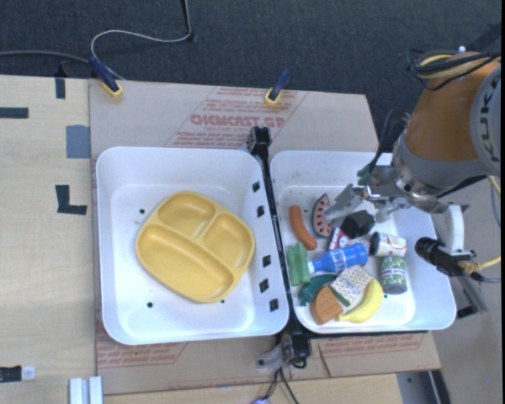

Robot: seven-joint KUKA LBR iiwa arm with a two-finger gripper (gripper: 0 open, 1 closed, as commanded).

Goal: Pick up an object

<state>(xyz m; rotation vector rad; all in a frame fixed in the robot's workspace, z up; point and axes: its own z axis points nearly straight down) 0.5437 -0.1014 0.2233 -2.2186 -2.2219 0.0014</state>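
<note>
Toy foods and small bottles are lying in a heap in the right bin (429, 310), and any one of them could be the object to pick up. We are counting them one by one. We are seeing one hot dog (302, 226), one watermelon slice (321, 215), one green piece (297, 265), one blue bottle (340, 257), one banana (366, 303), one sandwich wedge (348, 285), one brown bread piece (325, 306), one small dark green jar (394, 273) and one little white and red carton (392, 245). The blue bottle is lying on its side, touching the green piece. The banana is curling around the sandwich wedge at the front of the bin.

The gripper (358, 209) is hanging over the back of the right bin, just above the heap. Its two fingers are standing apart, and nothing is sitting between them. A black round part is showing just below them, and we cannot tell what it is.

In the left bin (118, 251) we are counting one yellow tray (195, 245) with three compartments. Two bins are sitting side by side on brown cardboard (227, 120). Two yellow and blue clamps (107, 77) are gripping the far edge of the cardboard.
</note>
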